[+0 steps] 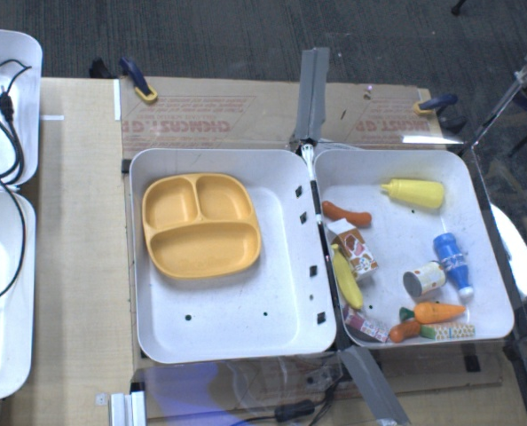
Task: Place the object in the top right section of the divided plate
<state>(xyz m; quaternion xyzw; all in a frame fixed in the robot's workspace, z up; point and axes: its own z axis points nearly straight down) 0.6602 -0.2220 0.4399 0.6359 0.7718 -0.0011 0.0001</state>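
While state of hand cannot be told, divided plate (201,248) in left bin (228,327), long section crosswise, nearside.

Divided plate (201,224) lies open above; toys (397,256) crowd right bin (485,229).

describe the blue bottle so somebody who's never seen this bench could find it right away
Look in the right bin of the two white ones, toward its right wall. The blue bottle lies on its side there, just right of a small tin can and above an orange carrot. It is the only blue thing in that bin.
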